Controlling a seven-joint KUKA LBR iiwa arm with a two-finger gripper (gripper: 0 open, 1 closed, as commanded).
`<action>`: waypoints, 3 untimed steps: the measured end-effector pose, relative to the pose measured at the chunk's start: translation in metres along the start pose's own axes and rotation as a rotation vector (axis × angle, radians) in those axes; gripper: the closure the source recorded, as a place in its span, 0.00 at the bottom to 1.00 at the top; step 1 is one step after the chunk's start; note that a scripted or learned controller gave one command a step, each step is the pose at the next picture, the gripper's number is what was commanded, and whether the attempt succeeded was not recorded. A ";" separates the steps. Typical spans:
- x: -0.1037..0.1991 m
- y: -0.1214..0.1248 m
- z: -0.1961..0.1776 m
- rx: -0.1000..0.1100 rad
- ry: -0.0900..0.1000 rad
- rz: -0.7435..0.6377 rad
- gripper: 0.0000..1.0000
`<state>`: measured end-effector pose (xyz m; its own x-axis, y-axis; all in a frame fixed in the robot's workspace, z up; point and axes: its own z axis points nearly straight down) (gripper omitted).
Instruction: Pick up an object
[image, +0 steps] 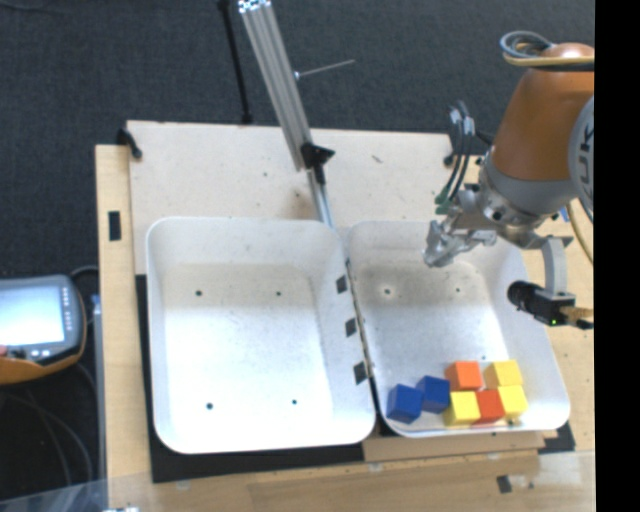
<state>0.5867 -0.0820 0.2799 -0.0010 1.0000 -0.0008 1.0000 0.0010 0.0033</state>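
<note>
Six or so small blocks sit bunched in the near corner of the right bin (520, 290): two blue blocks (418, 397) on the left of the cluster, then an orange block (465, 375), two yellow blocks (507, 385), another yellow block (463, 407) and a red block (489, 404) packed right up against each other, pretty much touching the bin's front wall. The gripper (440, 250) hangs over the far end of that same bin, well apart from the pile, and nothing is between its fingertips. How far the jaws are spread is honestly hard to say from this angle, can't tell. The left bin (160, 300) sits right beside it, their walls meeting in the middle. A slanted metal pole (285, 90) rises from behind the bins.
</note>
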 end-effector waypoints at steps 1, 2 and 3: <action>0.037 0.002 -0.109 -0.007 0.000 -0.005 1.00; 0.048 0.045 0.022 0.009 -0.001 -0.004 1.00; -0.004 0.004 0.017 0.005 -0.002 0.006 1.00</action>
<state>0.5912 -0.0856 0.2626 0.0055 1.0000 -0.0029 1.0000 -0.0055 -0.0014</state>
